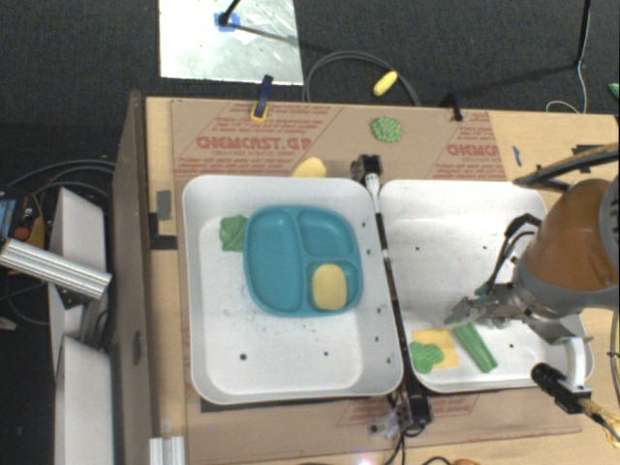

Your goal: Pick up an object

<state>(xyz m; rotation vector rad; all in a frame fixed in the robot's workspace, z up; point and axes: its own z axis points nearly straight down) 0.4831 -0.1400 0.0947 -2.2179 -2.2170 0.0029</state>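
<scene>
Approach is the step I read here: my grey two-finger gripper (472, 310) hangs low in the right white bin (455, 211), just above the smooth green plastic stick (476, 347) lying beside a flat yellow piece (438, 341). Whether anything sits between its tips, I cannot tell. Next I'd need a centred descent over the stick.
</scene>
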